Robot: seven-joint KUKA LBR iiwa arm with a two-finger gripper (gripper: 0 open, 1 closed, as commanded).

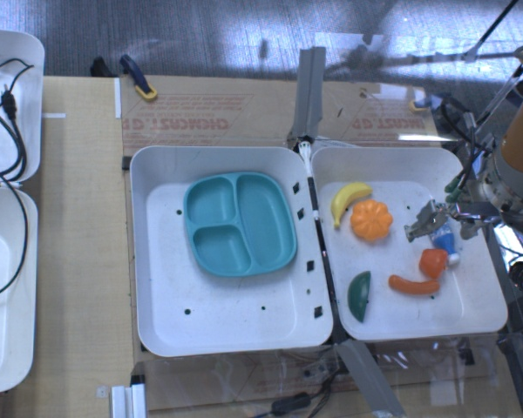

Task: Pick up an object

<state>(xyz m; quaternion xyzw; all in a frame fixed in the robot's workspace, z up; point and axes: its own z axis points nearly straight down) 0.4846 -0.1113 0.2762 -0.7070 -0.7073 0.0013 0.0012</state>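
Now I see the left bin [157, 320] with the teal plate [241, 223]. In the right bin [471, 320] lie the pumpkin [371, 219], the banana [348, 200] and a small red piece [432, 261]. The gripper [429, 223] hovers beside it, holding nothing; I judge it must descend next.

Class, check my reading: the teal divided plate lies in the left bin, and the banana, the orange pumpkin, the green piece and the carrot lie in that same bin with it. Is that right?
Not quite. The plate does lie in the left bin, but the banana, pumpkin, green piece and carrot lie in the right bin, as the camera view shows.
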